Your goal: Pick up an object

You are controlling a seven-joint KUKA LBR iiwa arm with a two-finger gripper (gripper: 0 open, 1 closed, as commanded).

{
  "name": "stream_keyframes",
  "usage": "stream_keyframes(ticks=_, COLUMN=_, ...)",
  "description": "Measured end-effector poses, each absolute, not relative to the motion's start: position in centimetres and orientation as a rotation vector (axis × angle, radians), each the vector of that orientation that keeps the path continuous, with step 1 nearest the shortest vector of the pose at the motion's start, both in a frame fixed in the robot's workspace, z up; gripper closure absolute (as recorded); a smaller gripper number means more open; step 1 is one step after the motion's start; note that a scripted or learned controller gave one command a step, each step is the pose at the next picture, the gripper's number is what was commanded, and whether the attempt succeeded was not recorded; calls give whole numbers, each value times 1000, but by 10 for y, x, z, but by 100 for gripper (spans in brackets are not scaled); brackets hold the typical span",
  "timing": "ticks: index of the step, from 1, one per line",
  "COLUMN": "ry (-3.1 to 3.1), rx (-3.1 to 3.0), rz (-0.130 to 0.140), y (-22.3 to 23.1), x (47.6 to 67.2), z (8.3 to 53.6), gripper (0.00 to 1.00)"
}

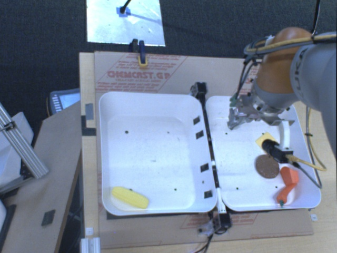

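Brown disc (267, 167) in R bin (238, 165)

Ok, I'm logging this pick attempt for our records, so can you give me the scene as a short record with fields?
left bin: yellow object near the front left corner
right bin: brown disc; orange object beside it, toward the front right corner
gripper: over the back left part of the right bin, apart from all three objects
held: nothing seen in the gripper

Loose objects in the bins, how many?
4: yellow corn, near-left corner of left bin; yellow block, brown disc, orange carrot in right bin. The arm may hide more.
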State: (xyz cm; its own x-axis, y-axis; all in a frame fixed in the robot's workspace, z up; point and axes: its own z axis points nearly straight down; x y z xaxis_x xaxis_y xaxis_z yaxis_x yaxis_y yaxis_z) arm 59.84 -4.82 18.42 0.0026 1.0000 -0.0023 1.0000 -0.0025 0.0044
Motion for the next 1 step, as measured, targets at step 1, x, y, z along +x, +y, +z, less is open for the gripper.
stream_keyframes(ticks=1, ry=2218, rx=2221, rz=-1, y=-90, x=622, z=132, gripper=100)
